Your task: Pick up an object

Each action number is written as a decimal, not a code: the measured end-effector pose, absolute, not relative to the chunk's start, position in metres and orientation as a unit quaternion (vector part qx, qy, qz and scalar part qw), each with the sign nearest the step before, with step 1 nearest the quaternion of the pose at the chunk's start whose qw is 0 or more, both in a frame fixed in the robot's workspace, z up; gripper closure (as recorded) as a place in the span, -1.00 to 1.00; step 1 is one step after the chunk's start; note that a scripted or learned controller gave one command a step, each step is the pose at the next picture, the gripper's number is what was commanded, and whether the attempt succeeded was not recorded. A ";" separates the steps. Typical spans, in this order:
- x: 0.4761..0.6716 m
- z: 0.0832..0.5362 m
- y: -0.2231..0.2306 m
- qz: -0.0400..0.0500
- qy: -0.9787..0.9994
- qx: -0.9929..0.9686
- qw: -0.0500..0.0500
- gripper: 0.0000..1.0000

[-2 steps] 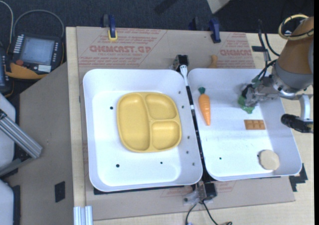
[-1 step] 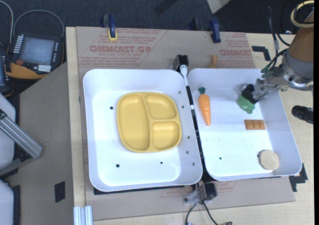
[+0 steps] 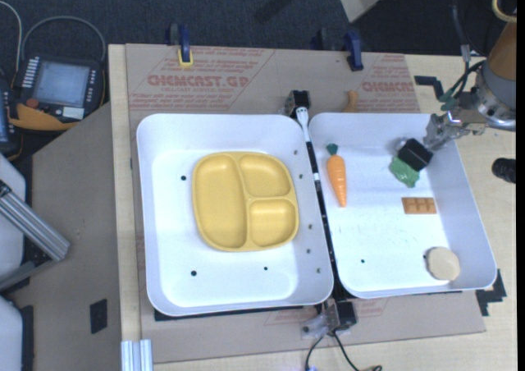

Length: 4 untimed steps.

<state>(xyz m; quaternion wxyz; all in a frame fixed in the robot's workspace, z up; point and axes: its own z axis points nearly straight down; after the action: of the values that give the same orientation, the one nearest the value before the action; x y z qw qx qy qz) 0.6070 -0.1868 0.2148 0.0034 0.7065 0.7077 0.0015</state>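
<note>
Gripper (image 3: 434, 131) hangs at the upper right of frame, over the right bin (image 3: 369, 234); you cannot tell how wide it stands. Nearest candidate is the green piece (image 3: 404, 171), just below and left of it. It is probably light, rigid, slick plastic, so take it across its narrow width.

Four pieces in the right bin (image 3: 385, 234)! A carrot (image 3: 336, 180), orange with a green top, lies flat near the left wall, top pointing to the far side. Well to its right sits a small green piece (image 3: 402, 170), its far edge partly covered. Just nearer, a flat brown cracker (image 3: 419, 206). By the near right corner, a pale round cookie (image 3: 443, 263). In the left bin (image 3: 164, 263), a yellow three-section plate (image 3: 244, 199) lies flat, about mid-bin.
</note>
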 end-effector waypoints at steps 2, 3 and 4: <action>0.589 0.244 -0.128 0.000 0.709 0.705 -0.002 1.00; 0.588 0.235 -0.073 0.000 0.709 0.705 -0.002 1.00; 0.571 0.227 -0.013 0.000 0.709 0.705 -0.003 1.00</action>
<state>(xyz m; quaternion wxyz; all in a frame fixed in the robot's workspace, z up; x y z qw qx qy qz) 0.5707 -0.0132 0.2268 -0.0026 0.7049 0.7093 -0.0003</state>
